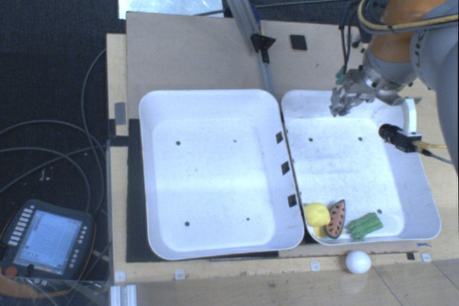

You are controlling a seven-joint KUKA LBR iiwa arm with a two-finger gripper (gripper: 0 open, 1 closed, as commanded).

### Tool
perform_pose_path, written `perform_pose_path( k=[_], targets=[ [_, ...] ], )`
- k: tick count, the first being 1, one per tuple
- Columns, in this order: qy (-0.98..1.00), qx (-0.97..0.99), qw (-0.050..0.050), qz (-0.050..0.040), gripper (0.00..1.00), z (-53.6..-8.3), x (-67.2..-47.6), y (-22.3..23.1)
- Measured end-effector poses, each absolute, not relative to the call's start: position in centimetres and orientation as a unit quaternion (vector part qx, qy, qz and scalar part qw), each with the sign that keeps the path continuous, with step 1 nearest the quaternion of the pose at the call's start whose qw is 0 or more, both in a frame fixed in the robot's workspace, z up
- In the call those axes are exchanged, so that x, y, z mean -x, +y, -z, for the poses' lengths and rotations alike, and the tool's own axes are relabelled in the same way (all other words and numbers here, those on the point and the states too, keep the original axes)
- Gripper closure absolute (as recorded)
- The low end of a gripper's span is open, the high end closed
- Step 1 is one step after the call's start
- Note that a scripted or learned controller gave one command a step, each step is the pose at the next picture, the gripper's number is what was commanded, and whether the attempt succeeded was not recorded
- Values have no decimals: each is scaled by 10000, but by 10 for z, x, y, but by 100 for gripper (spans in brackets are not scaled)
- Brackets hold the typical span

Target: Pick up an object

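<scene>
Three small toys, yellow lemon (316, 213), watermelon slice (335, 219) and green pod (364, 224), crowd the right white bin's (410, 183) near edge, so the grey two-finger gripper (344, 102), its grip unreadable, should descend squarely over one.

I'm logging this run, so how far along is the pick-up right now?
Nothing looks picked yet. The yellow lemon-shaped toy, the red watermelon-slice toy and the green ridged toy all lie at the near edge of the right white bin. The tool hangs over that bin's far edge, apart from them. Left: reach down, grasp one, lift it.
</scene>
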State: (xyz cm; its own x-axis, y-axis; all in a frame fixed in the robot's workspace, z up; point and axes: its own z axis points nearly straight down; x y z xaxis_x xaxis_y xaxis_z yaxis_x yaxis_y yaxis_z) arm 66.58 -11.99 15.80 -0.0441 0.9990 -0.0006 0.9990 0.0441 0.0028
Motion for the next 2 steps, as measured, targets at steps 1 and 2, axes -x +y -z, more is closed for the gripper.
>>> perform_pose_path(
  k=[1,2],
  targets=[
    [7102,-7040,2,-20,100,-188,-667,3],
    [7090,-7052,-4,-10,100,-187,-588,67]
  ],
)
